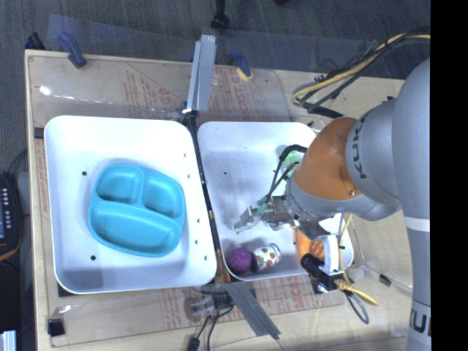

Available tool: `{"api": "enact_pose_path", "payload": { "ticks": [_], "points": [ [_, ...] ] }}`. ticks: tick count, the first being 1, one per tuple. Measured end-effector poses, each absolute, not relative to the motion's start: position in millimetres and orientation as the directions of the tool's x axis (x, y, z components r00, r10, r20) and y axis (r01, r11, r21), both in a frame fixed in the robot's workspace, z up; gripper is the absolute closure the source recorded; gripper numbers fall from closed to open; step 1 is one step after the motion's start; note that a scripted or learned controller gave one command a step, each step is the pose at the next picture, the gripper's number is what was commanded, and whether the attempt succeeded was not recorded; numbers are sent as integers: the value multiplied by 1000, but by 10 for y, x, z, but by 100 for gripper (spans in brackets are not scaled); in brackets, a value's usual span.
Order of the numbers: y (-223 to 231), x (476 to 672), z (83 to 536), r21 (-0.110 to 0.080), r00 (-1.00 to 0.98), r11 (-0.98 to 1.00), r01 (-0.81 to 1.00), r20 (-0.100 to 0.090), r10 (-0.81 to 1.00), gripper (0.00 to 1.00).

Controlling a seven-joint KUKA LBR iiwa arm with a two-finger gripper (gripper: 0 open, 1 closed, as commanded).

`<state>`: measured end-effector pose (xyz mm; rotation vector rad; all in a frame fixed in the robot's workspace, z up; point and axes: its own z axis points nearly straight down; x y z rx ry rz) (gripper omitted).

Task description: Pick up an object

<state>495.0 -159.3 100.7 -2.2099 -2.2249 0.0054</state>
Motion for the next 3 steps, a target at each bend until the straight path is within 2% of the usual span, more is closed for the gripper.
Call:
{"api": "enact_pose_path", "payload": {
  "ticks": [1, 2, 3],
  "points": [
    [-1433, 4759, 913, -3, -7, 7, 1000, 1, 1000, 0],
    [-1314, 5400, 912, -4, -9, 9, 1000, 1, 1000, 0],
    [-1316, 5396, 1006, -7, -11, 11, 1000, 2, 1000, 100]
  ]
}}
